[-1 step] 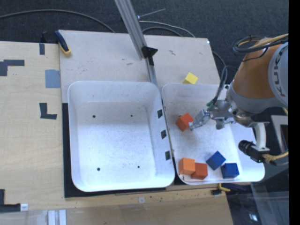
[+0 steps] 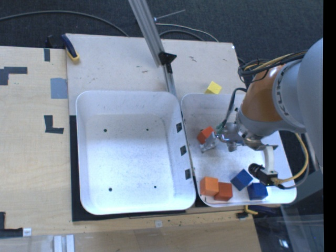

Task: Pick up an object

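Observation:
A small red-orange block (image 2: 204,135) lies in the upper left part of the right bin (image 2: 210,100). My gripper (image 2: 209,144) hovers right beside it, touching or almost touching its lower right side; the grey wrist and orange band stretch off to the right. Near the bin's front wall sit two orange blocks (image 2: 210,185) (image 2: 224,191) side by side. Two blue blocks (image 2: 241,179) (image 2: 257,191) lie to their right.
The left bin (image 2: 126,96) stands next to the right one. A yellow block (image 2: 213,87) rests on the bench behind the right bin. A slanted metal bar (image 2: 149,30) comes down to the bins' shared back corner. Black cables (image 2: 268,177) hang by the wrist.

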### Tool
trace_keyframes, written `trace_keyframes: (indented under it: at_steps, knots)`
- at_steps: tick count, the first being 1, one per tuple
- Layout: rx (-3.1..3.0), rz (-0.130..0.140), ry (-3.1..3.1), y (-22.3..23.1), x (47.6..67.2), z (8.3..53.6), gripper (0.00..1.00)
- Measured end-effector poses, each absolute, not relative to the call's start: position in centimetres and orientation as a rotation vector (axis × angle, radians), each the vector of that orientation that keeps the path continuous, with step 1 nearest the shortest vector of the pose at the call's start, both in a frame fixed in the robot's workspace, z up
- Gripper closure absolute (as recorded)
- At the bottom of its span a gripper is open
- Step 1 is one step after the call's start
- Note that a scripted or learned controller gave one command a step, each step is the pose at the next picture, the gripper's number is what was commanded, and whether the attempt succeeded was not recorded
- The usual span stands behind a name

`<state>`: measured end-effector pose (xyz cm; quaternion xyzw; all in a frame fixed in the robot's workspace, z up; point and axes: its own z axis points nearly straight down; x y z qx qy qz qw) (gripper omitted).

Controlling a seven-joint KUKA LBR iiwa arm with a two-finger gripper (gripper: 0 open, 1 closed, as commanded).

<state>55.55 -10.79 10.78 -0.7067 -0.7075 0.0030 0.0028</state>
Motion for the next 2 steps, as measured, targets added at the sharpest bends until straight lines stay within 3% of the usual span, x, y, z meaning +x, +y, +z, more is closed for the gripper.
trace_keyframes:
  at_steps: [1, 2]
  knots:
    - [-2.218, -0.004, -2.228, -10.1, 63.2, 9.1, 0.00]
    - [-2.218, 0.005, -2.220, -9.0, 59.9, 9.2, 0.00]
